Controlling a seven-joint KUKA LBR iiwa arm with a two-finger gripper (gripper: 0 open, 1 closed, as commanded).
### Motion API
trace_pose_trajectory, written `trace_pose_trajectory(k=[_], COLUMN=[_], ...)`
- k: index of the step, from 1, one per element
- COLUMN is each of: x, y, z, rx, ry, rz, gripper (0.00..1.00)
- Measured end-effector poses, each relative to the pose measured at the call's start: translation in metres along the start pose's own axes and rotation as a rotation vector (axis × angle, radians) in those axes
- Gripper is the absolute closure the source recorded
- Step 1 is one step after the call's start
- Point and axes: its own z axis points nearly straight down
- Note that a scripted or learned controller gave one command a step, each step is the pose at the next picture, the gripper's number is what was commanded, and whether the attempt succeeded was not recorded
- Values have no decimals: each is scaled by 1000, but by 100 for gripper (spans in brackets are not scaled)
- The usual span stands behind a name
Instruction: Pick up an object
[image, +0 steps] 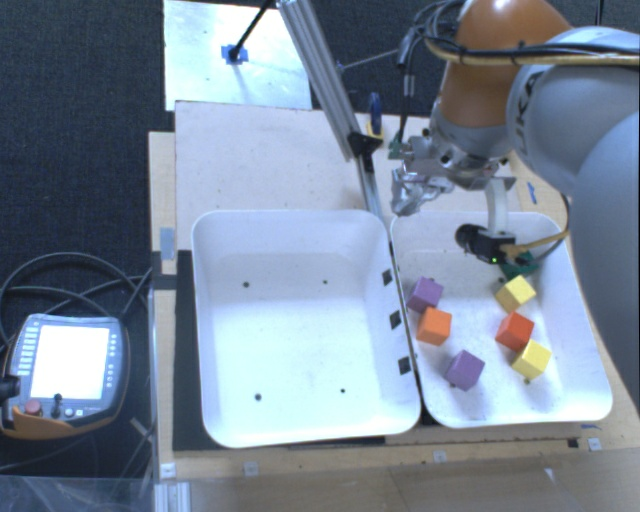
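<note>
End effector (408, 196) hangs over the far left corner of the right bin (580, 400); whether it is open or clenched I cannot tell. Nearest, the purple block (426, 293) seems light, stiff and smooth, so take it on two opposite flat sides

We have one fixed camera above the bench (250, 150), looking down at a slant. It sits far enough back that we see both white bins, the left bin (300, 225) and the right bin (590, 390), whole. The arm (560, 90) enters from our right, large and close to the lens.
</note>
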Motion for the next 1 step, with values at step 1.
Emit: trace_pose_trajectory(k=[1], x=[58], y=[11], z=[17], rx=[3], ry=[0], rz=[0], gripper=[100])
